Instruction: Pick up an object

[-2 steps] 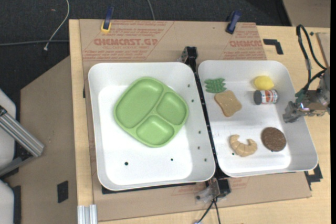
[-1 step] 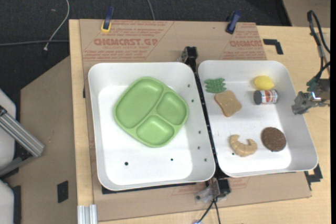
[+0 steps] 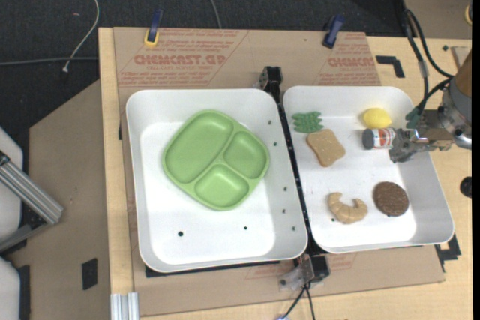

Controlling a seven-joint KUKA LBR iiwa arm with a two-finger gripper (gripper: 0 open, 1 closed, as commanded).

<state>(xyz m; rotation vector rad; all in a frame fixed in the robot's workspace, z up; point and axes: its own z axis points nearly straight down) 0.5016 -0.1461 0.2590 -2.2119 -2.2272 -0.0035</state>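
The right bin [image 3: 427,225] holds a yellow lemon [image 3: 376,118], a small can [image 3: 378,138] with a red and white label lying on its side, a slice of bread [image 3: 326,148], a green leafy piece [image 3: 306,121], a croissant [image 3: 347,208] and a round brown cookie [image 3: 391,199]. My gripper [image 3: 406,145] reaches in from the right, low over the bin's right side. It sits just right of the can and appears to touch or nearly touch the can's end.
The left bin [image 3: 150,228] carries a green divided plate [image 3: 216,159]. A black clamp [image 3: 271,77] sits at the back between the bins. Cables hang at the upper right beside the arm [image 3: 457,112].
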